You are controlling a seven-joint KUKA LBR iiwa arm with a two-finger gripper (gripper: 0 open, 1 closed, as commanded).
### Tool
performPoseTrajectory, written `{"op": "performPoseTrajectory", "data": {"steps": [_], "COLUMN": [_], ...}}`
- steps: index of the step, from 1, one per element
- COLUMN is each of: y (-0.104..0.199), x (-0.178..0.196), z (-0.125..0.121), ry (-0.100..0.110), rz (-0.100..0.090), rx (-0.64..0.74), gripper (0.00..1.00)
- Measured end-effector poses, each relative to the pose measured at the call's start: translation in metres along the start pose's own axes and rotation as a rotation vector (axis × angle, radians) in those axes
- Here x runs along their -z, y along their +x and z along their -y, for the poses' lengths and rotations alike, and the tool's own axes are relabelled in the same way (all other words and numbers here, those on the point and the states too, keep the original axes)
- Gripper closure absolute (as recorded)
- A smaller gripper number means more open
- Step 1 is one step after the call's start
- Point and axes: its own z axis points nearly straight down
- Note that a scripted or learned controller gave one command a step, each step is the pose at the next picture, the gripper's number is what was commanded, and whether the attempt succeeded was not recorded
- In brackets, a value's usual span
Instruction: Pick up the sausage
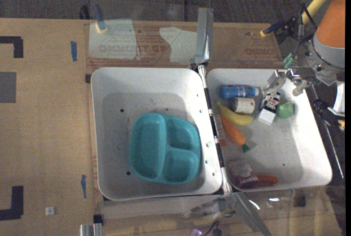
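The sausage [267, 179] is a short reddish-orange piece lying near the front wall of the right bin [307, 166], next to a small clear packet [244, 173]. My gripper [286, 83] hangs over the far right part of that bin, well behind the sausage. Its fingers [272, 82] are spread open, and nothing sits between them. The orange band of the arm [334, 26] shows at the upper right.
Beneath the gripper lie a small white box [267, 114] and a green object [285, 110]. A blue bottle [239, 91], a can [244, 105], a banana [235, 116] and a carrot [233, 131] crowd the bin's left side. A teal divided plate [164, 148] sits in the left bin [109, 119].
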Motion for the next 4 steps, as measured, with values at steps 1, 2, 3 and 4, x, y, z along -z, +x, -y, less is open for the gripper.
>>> {"op": "performPoseTrajectory", "data": {"steps": [1, 2, 3, 4], "y": [-0.047, -0.067, -0.069, 0.011], "x": [-0.115, -0.151, -0.141, -0.153], "z": [0.068, 0.104, 0.103, 0.107], "ry": [0.000, -0.003, -0.007, -0.011], "rz": [0.000, 0.001, 0.003, 0.006], "rx": [0.090, 0.124, 0.119, 0.379], "gripper": [0.00, 0.00, 1.00, 1.00]}}
